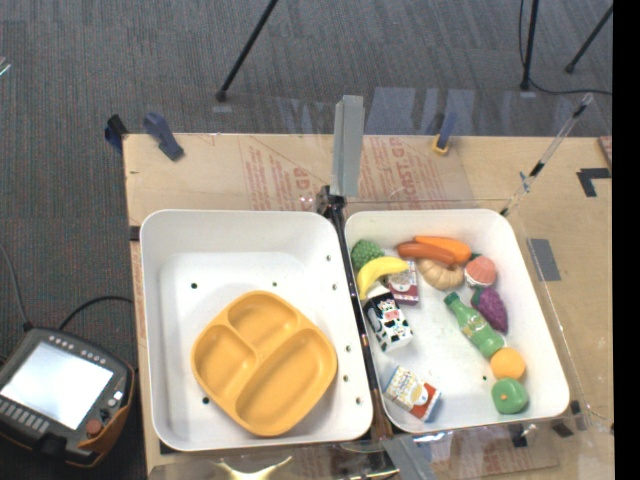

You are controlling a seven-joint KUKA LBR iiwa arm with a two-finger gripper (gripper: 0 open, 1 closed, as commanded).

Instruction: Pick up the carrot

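Small printed carton (412, 393) sits nearest, at 6 o'clock of the right bin (540, 313), with a green fruit (509, 396) at 4 o'clock of the bin and an orange (507, 363) touching it. Carrot (445, 247) lies at 12 o'clock of the same bin, near the far wall, with its long axis running about 9 to 3 o'clock; which end is the tip is hard to make out. A darker red piece (415, 252) touches it at 8 o'clock, and whether that is a separate item is unclear. A tan bread-like toy (440, 272) lies just beside the carrot at 6 o'clock, and a banana (380, 271) is near at 8 o'clock. Left bin (170, 258) holds a yellow divided plate (264, 362). Gripper state: cannot tell.
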